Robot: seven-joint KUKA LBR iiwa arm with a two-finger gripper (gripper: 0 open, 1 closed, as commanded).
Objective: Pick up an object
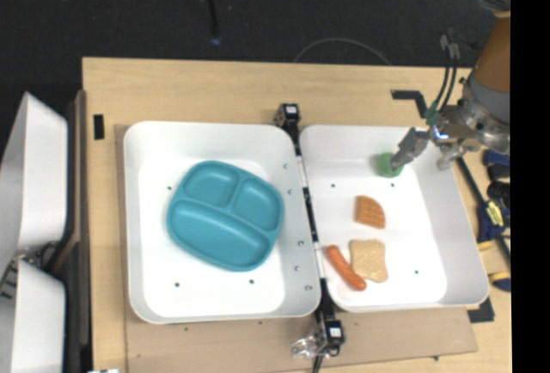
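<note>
From the camera above: gripper low at the far edge of the right bin, just at a small green thing, its tip touching or nearly so. Cannot tell how the gripper stands, nor whether anything is held. Nearer and to the left from there: orange piece, bread slice, sausage with long axis slanting; blue plate in the left bin.
</note>
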